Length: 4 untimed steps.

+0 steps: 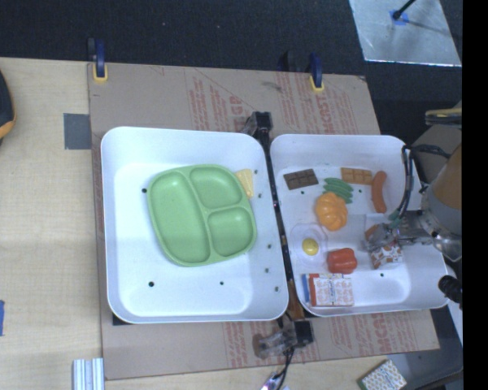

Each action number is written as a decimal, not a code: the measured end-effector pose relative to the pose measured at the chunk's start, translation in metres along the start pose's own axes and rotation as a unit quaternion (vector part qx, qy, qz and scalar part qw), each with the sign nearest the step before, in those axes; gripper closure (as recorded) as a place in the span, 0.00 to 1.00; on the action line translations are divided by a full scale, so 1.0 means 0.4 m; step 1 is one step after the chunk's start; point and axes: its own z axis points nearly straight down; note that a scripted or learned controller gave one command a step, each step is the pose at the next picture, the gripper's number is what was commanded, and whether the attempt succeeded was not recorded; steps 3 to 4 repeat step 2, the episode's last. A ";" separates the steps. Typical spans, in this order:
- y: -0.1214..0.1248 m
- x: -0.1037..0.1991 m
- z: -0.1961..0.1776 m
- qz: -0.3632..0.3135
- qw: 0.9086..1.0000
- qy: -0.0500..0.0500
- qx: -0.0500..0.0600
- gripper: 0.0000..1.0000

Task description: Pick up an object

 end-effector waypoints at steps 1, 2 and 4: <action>0.257 0.123 0.021 -0.001 1.000 -0.001 -0.004 1.00; 0.363 0.318 -0.244 -0.002 1.000 0.001 -0.006 1.00; 0.363 0.318 -0.244 -0.002 1.000 0.001 -0.006 1.00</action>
